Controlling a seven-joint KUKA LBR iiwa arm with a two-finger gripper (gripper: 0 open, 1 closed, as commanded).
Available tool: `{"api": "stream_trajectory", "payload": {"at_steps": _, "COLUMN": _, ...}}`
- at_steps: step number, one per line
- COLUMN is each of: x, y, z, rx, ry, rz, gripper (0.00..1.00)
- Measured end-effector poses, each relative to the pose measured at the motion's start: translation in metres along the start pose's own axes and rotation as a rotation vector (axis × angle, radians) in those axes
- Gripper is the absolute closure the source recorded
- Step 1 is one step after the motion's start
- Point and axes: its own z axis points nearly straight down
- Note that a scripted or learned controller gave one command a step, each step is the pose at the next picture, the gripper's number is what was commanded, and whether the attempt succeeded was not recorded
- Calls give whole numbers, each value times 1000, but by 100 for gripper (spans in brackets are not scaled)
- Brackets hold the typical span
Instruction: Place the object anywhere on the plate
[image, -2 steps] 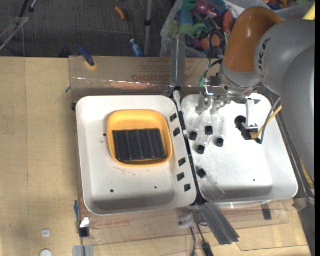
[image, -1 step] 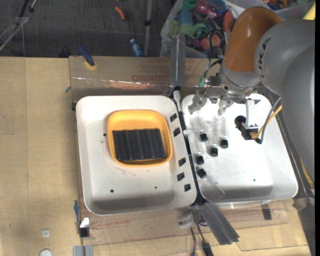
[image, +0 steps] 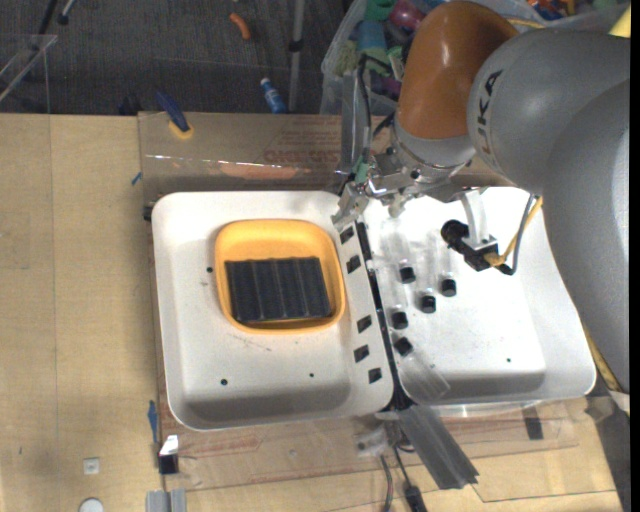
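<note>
Grey KUKA arm with orange band (image: 520, 90) sits closest to the lens, filling the top right and reaching down toward the back edge of the bins. Two shallow white bins side by side: left bin (image: 190, 350), right bin (image: 510, 340), touching along a centre seam marked with small black tabs. Orange rounded-square plate (image: 232, 240) lies flat in the left bin, toward its back half. Black ribbed rectangular object (image: 277, 290) rests on the plate, covering most of its middle, edges roughly square to the plate rim. Gripper (image: 385, 190) hangs at the back of the seam, above the right bin's rear corner, well apart from the plate; finger state: can't tell, nothing visibly held.
</note>
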Motion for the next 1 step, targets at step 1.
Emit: {"api": "stream_trajectory", "payload": {"at_steps": 1, "x": 57, "y": 15, "z": -19, "rx": -1, "ry": 0, "rz": -290, "gripper": 0}}
